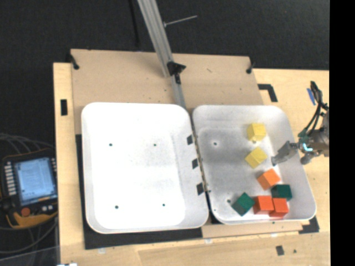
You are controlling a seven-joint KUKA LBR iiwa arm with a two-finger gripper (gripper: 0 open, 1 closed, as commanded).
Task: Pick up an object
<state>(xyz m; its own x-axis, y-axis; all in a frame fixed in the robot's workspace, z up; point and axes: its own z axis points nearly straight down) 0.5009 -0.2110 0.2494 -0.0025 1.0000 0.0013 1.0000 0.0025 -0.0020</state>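
A pale wooden surface [233,76] on dark floor carries two white bins. The hand [287,151] enters at the right bin's [233,121] right edge, its arm mostly cut off there; whether its fingers are parted is too small and blurred to tell, and nothing shows between them. Two yellow blocks [256,131] lie just left of it, toward the far edge. Nearer the front right corner sit an orange block [269,178], two green blocks [242,203] and an orange pair [271,205], edges touching. The left bin [136,165] lies alongside.
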